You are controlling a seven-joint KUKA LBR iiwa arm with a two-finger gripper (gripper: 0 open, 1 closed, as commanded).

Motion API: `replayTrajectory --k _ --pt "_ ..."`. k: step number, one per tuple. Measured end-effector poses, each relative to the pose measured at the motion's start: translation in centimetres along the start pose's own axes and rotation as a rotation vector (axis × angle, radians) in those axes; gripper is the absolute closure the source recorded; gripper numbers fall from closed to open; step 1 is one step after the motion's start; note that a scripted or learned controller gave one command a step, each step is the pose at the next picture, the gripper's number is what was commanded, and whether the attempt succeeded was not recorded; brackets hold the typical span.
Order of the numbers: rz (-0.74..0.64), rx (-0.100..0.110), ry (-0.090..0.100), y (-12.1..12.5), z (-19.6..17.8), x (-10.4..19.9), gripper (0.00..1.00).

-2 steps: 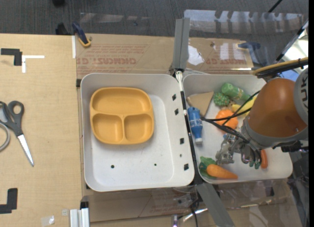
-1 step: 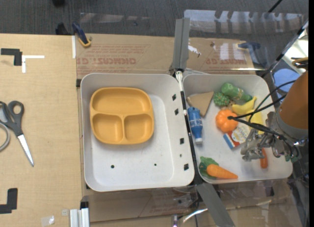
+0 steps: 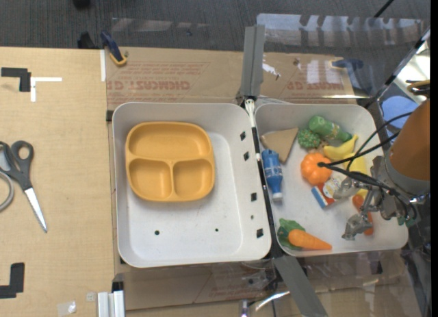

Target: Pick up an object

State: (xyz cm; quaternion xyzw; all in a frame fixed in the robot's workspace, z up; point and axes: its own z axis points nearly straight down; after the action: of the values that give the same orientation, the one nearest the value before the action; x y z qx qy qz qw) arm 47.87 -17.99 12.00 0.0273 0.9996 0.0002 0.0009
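Nearest us, in the right bin (image 3: 287, 113), lies a toy carrot (image 3: 306, 239) by the front wall, with a blue bottle (image 3: 272, 174), an orange fruit (image 3: 315, 169), a banana (image 3: 344, 150), broccoli (image 3: 317, 125) and a tan wedge (image 3: 280, 142) behind it; the left bin (image 3: 185, 244) holds only a yellow divided plate (image 3: 170, 161). On the worktop (image 3: 55, 137) to the left we see scissors (image 3: 26, 180), well apart from both bins. From the right the arm (image 3: 414, 148) reaches low over the right bin's near-right corner, its gripper (image 3: 358, 223) beside a small orange-red piece (image 3: 362, 203); we cannot tell how its fingers stand.
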Motion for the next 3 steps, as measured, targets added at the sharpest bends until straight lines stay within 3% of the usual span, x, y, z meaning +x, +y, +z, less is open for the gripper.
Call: replayTrajectory --k 1,2,3 --pt "0.147 0.000 0.001 8.2 3.0 -5.7 0.00" --pt "0.472 0.001 -0.001 7.4 2.9 -12.3 0.00" --pt "0.621 0.001 0.004 6.0 3.0 -6.0 0.00"
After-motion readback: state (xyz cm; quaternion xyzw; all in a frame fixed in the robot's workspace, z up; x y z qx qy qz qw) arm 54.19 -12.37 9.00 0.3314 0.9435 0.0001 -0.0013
